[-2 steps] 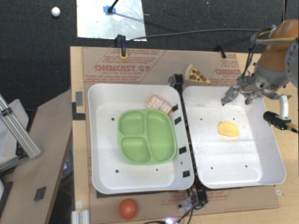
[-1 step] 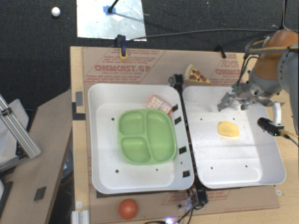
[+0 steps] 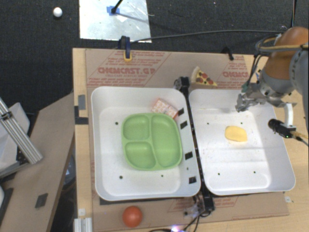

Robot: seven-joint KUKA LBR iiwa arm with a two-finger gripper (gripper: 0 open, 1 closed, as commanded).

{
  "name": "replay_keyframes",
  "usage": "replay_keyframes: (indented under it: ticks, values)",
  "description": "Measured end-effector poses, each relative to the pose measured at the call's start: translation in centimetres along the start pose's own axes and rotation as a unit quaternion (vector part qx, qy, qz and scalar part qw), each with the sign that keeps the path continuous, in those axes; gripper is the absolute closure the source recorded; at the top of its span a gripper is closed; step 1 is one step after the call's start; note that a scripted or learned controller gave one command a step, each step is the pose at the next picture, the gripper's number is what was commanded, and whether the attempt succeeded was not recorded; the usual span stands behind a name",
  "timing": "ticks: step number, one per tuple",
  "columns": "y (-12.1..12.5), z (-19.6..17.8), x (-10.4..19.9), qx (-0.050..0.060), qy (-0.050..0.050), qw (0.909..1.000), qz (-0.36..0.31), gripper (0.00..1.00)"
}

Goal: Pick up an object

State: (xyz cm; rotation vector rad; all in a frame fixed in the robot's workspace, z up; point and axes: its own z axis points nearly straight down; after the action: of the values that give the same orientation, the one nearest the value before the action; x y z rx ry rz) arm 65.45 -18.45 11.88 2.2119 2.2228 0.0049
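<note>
We saw the grey arm's tool (image 3: pixel 243 103) poised over the upper right part of the right shallow white bin (image 3: pixel 270 178), close to the bin's far wall, and we could not tell its state. A rounded yellow object (image 3: pixel 236 134) lay on the same bin's floor, below the tool and apart from it. In the left white bin (image 3: pixel 106 178) sat a green plastic divided tray (image 3: pixel 151 141), with a small pinkish packet (image 3: pixel 165 107) at its upper edge (touching or merely beside, we couldn't say). An orange-red ball (image 3: pixel 132 216) rested on the surface in front of the bins
</note>
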Motion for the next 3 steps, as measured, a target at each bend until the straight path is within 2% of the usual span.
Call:
replay_keyframes:
  ticks: [1,3]
  values:
    - [0.7,-4.6,-0.3,0.001,0.000,1.0000,0.000,1.00]
    - [0.3,-14.9,-0.7,-0.001,0.000,1.0000,0.000,1.00]
